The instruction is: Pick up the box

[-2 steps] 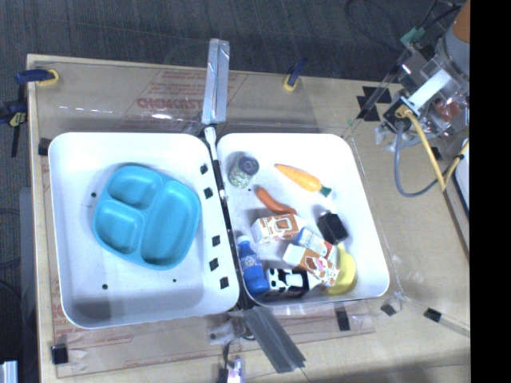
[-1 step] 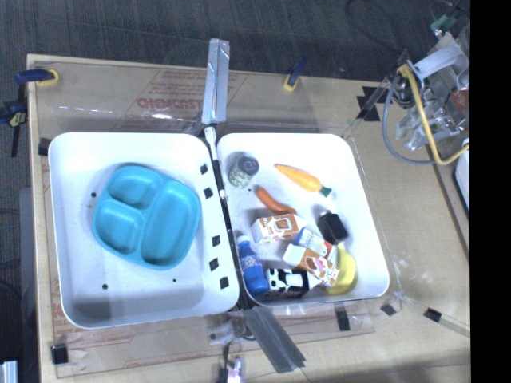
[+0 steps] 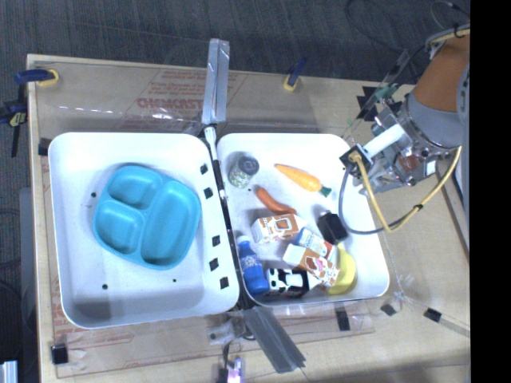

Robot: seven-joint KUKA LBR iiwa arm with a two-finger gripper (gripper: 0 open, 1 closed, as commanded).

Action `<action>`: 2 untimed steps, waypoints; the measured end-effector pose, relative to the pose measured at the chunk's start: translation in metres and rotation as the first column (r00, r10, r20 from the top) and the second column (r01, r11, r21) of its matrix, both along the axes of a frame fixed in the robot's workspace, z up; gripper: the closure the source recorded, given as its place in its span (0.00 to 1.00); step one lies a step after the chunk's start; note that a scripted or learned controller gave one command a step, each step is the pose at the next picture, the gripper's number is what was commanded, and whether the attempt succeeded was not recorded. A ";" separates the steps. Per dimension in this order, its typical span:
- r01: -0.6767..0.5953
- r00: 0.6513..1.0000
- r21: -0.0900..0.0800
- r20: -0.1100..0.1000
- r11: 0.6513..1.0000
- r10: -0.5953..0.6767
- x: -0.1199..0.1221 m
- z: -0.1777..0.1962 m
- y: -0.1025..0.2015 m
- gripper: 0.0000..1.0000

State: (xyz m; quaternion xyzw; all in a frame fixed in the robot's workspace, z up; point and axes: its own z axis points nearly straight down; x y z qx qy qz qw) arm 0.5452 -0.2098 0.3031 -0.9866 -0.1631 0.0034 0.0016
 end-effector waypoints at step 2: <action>0.117 0.993 -0.001 0.002 0.993 -0.117 0.025 0.039 0.001 1.00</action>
